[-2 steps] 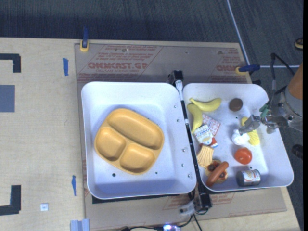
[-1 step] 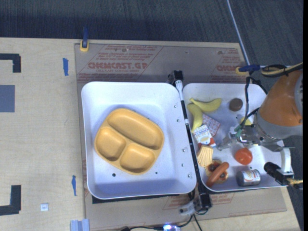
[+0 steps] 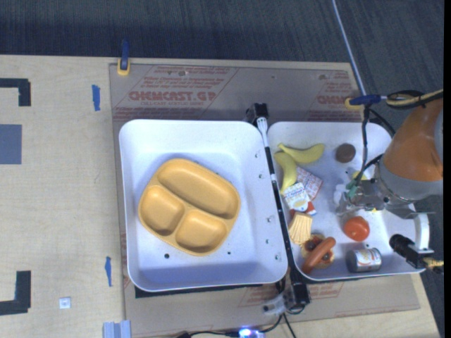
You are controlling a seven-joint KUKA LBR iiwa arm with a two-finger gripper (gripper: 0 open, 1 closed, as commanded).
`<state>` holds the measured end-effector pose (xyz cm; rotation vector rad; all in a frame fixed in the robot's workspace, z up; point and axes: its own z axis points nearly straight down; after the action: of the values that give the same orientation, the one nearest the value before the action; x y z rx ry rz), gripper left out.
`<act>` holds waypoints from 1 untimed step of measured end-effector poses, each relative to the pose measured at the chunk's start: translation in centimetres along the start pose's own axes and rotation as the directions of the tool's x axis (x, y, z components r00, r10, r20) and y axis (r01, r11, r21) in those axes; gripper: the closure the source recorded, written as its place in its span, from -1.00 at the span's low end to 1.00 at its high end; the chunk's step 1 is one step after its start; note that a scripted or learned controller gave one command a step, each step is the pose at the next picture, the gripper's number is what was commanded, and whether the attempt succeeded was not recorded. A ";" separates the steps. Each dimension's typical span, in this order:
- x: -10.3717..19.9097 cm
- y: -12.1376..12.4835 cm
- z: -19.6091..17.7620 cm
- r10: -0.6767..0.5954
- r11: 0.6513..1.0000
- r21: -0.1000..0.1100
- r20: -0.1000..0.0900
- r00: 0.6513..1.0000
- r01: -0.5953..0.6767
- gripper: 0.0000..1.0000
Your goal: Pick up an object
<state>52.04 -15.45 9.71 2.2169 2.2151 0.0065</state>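
The right bin (image 3: 320, 129) holds several small items. A yellow banana (image 3: 290, 159) lies at its upper left, with a brown round piece (image 3: 344, 152) to its right. A red and white packet (image 3: 302, 191) sits below the banana. A yellow cheese wedge (image 3: 301, 227) and a hot dog (image 3: 318, 251) lie near the bin's front left. A red tomato (image 3: 356, 228) and a silver can (image 3: 363, 259) lie at the front right. My gripper (image 3: 354, 198) hangs low in the bin just above the tomato, its tip partly hidden by the wrist.
The left bin (image 3: 134, 146) holds a yellow divided plate (image 3: 188, 204). The arm's orange band (image 3: 417, 146) covers the right bin's right edge. A black clamp (image 3: 258, 111) stands between the bins at the back. Cables run over the arm.
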 end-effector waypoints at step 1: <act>1.1 0.4 1.0 0.000 1.000 0.006 0.001 1.000 0.000 1.00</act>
<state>52.46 -14.34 8.68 2.2198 2.2174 -0.0005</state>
